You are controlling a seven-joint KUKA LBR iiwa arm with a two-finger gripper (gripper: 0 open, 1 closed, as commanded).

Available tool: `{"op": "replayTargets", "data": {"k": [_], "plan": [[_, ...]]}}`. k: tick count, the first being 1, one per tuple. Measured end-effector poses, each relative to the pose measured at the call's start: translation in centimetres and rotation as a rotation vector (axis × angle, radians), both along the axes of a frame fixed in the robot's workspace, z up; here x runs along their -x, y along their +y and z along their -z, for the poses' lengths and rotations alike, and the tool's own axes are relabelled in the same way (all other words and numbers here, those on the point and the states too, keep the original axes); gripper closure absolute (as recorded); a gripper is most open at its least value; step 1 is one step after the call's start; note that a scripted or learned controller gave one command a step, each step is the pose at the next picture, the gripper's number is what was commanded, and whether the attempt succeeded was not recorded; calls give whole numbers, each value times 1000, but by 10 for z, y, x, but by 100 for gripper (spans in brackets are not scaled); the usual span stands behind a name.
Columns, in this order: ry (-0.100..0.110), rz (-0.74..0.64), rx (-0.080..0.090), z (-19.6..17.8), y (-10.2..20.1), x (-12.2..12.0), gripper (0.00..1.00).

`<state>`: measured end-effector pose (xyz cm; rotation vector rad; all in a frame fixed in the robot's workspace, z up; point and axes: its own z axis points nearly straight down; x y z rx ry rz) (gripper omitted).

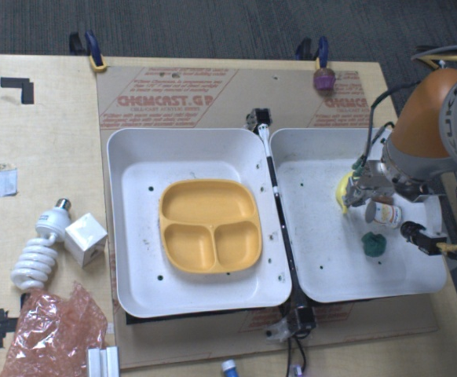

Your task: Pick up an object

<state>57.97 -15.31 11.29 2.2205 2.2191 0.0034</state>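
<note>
In the right bin [319, 283], a small yellow object [342, 192] lies near the middle, partly hidden by my gripper [360, 197], which is low over the bin right beside it. A small white bottle with a brown label [384, 213] lies just right of the gripper, under the wrist. Below that, a dark green lump [374, 245] rests on the bin floor. I see nothing clearly held.
The left bin [134, 210] holds a yellow divided plate [210, 225]. Off the bins at the left lie a spiral light bulb [38, 251], a white cube [85, 239] and a crumpled pink bag [52, 336]. A purple object [324, 78] sits behind the right bin.
</note>
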Motion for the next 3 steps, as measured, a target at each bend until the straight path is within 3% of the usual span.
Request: {"op": "replayTargets", "data": {"k": [1,2,3], "plan": [[0,0,0,0,0,0,0],[4,0,0,21,54,37,0],[2,2,1,11,53,36,100]]}}
